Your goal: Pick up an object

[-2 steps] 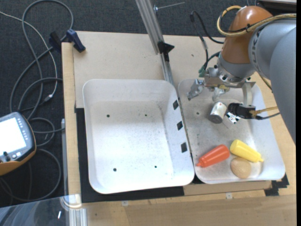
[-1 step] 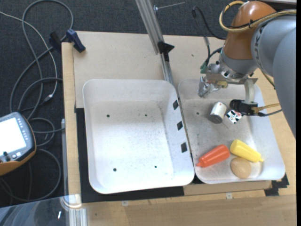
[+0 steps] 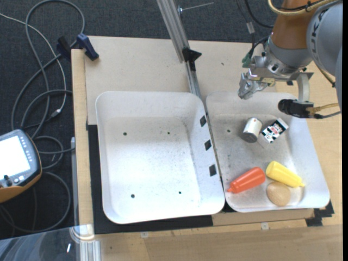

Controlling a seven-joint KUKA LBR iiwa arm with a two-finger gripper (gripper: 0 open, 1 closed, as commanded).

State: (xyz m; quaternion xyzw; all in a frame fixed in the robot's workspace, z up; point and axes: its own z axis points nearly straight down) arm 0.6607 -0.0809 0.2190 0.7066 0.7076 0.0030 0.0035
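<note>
The right bin (image 3: pixel 228 113) holds a small white-grey cylinder (image 3: pixel 251 129), a black-and-white patterned block (image 3: pixel 273 131), a yellow piece (image 3: pixel 283 174), an orange carrot-like piece (image 3: pixel 246 180) and a tan rounded lump (image 3: pixel 279 194). My gripper (image 3: pixel 247 88) hangs over the bin's far edge, up and left of the cylinder, with nothing visible between its fingers. It is well apart from all the objects.
The left bin (image 3: pixel 147 156) lies beside the right one. A slanted metal rail (image 3: pixel 176 31) runs from the top down to the gap between the bins. Cables and a handheld pendant (image 3: pixel 16 165) lie off the bench at left.
</note>
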